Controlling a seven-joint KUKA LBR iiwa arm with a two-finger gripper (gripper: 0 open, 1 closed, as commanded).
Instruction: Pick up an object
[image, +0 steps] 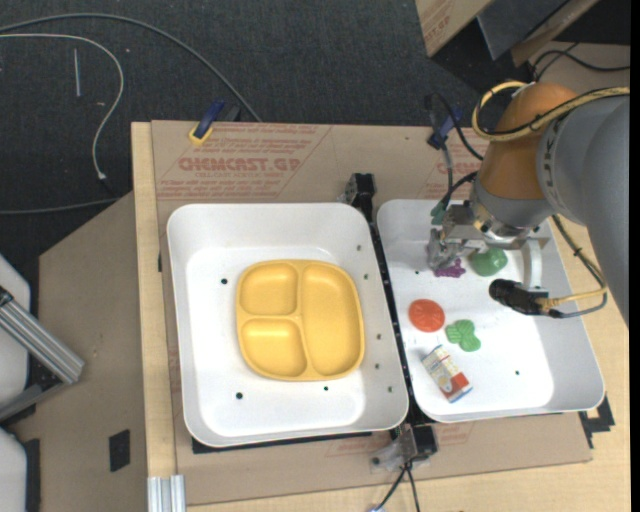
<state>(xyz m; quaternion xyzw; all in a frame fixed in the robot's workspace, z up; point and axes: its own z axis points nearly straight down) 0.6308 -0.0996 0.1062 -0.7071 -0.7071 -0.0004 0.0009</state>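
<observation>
My left bin (190, 300) holds a yellow divided tray (300, 320). My right bin (570, 370) holds a red disc (427, 316), a green piece (463, 335), a small carton (446, 373) and a purple object (450, 268), with my tool (447, 248) just above it (grip: I cannot tell).

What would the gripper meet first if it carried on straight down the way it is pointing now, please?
Most likely the small purple object, which sits directly under the gripper on the right bin floor. The green object lies just beside that line. Depth is hard to judge from this slanted view.
</observation>
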